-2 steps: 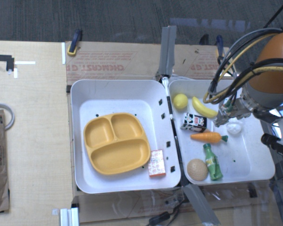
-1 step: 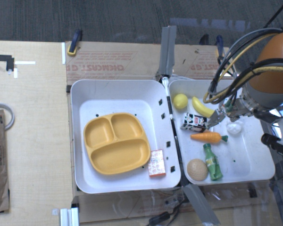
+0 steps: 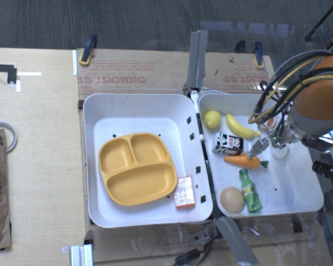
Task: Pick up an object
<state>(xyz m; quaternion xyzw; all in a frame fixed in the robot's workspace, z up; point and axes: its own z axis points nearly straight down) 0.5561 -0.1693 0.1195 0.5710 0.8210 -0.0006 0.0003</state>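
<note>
**Gripper Position Over Right Bin**

The gripper [image 3: 262,147] sits low in the right bin [image 3: 299,201], directly above the carrot [image 3: 243,160] and just beside the black-and-white milk carton [image 3: 228,143]. Finger spacing cannot be determined — no object is visibly held. Remaining right-bin contents: lemon [image 3: 212,119], banana [image 3: 241,127], green bottle [image 3: 250,190], and brown egg-shaped item [image 3: 232,199] touching the bottle. The left bin [image 3: 97,204] holds a yellow divided plate [image 3: 137,168] and a small red-and-white box [image 3: 184,193] — adjacent at the plate's lower right.
</note>
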